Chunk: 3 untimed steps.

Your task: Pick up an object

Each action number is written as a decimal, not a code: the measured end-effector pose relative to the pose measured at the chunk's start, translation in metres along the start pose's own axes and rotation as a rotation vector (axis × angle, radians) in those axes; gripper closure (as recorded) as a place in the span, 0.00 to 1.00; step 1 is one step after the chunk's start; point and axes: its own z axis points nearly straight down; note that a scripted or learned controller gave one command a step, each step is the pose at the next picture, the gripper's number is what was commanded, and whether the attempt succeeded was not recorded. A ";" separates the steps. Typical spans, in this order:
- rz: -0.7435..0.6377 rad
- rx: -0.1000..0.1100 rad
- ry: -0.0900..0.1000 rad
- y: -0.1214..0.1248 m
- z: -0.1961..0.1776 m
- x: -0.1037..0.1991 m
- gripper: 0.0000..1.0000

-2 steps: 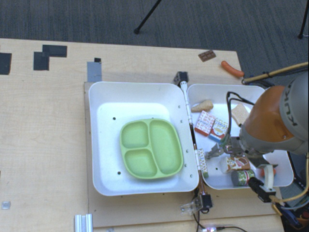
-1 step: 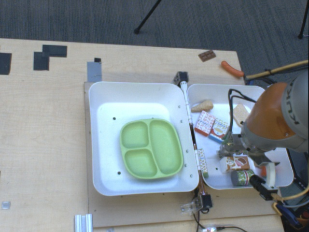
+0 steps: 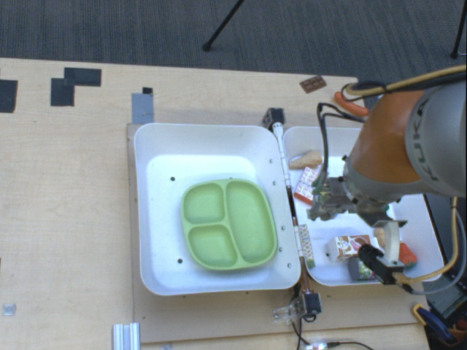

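White right bin [image 3: 430, 217] holds my target: claw [image 3: 325, 204], grip unreadable, should drop squarely beside the snack packet [image 3: 306, 183], avoiding its wall.

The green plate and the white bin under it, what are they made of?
The green plate looks like smooth moulded plastic: even colour, rounded dividers, three compartments. The white bin also looks like plastic, slightly glossy with soft rounded corners. Neither can be told for certain by look alone.

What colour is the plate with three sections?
The plate is light green, seen in the camera view, lying in the left bin.
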 end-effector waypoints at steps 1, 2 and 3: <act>0.001 0.001 -0.001 0.000 0.000 -0.001 0.00; 0.002 0.002 -0.002 -0.007 0.000 -0.056 0.00; 0.003 -0.005 -0.002 -0.010 0.098 -0.088 0.00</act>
